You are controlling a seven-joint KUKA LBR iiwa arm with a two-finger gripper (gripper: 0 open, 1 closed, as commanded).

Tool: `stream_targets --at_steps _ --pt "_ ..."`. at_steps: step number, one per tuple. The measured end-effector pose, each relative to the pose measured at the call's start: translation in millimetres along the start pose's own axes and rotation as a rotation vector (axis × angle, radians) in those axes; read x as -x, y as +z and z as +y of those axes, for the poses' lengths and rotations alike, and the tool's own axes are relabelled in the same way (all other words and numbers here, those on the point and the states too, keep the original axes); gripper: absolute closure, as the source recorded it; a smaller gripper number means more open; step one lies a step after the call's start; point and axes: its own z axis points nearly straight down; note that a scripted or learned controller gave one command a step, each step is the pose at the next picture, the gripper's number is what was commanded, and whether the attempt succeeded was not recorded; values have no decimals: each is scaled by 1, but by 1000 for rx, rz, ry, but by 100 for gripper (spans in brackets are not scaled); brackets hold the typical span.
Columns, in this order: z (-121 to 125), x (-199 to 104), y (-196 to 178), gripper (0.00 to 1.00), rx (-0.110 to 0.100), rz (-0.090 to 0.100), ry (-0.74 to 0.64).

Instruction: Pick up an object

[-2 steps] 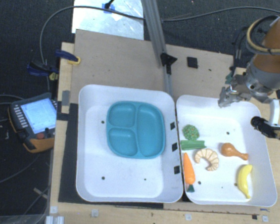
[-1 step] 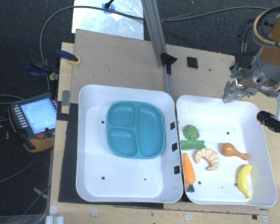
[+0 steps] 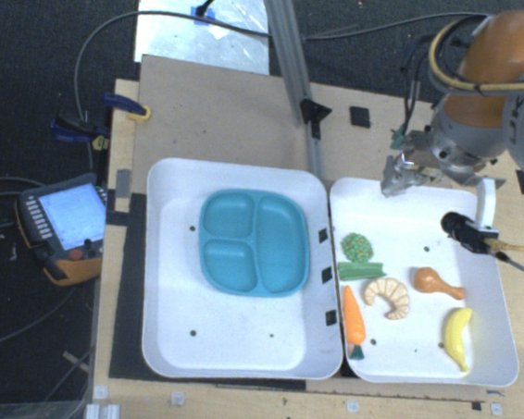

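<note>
The right bin (image 3: pixel 498 359) holds a broccoli piece (image 3: pixel 357 248) with a green stalk (image 3: pixel 360 271), a croissant (image 3: pixel 390 296), an orange carrot (image 3: pixel 353 316) along its left wall, a brown chicken drumstick (image 3: pixel 437 284) and a yellow banana (image 3: pixel 457 337). My gripper (image 3: pixel 398 183) hangs over the far left corner of that bin, well above and behind the broccoli. Nothing shows between its fingers.
The left bin (image 3: pixel 165 333) carries a blue divided plate (image 3: pixel 254 241). A metal pole (image 3: pixel 291 63) slants down to the gap between the bins at the back. A handheld pendant (image 3: pixel 63 227) lies off the bench at the left.
</note>
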Motion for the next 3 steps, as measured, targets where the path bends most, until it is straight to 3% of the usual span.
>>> stream_targets --at_steps 3 --pt "-28 -148 -8 100 -1 0 1"
